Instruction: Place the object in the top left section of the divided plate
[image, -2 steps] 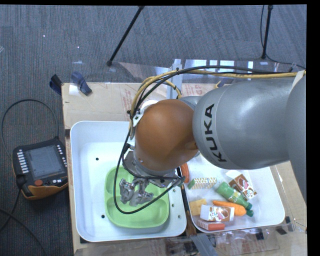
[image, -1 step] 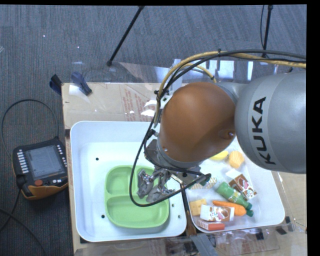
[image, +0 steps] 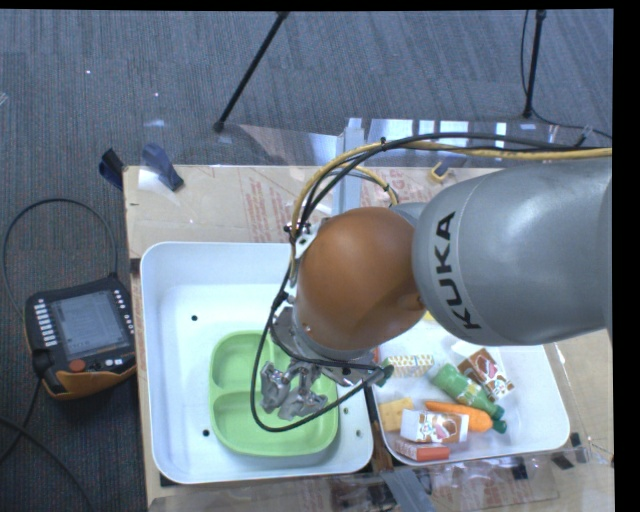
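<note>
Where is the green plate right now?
The green divided plate lies in the left white bin, toward its near edge in the camera view. The gripper hangs over the plate's right side.

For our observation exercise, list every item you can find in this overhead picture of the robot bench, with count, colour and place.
Divided plate: one, light green, in the left bin.
Bins: two, white, side by side on the bench.
Carrot: one, orange, right bin.
Bottle: one, green, right bin, above the carrot.
Small food packets: several, white, red and brown, right bin.
Yellow block: one, right bin's left edge.
Teach pendant: one, black and orange, on the floor left of the bench.
Tripod legs: black, on the carpet behind.
Arm: one, grey with an orange band.
Gripper: one, metal, over the plate's middle; I cannot tell how the jaws stand.
</note>
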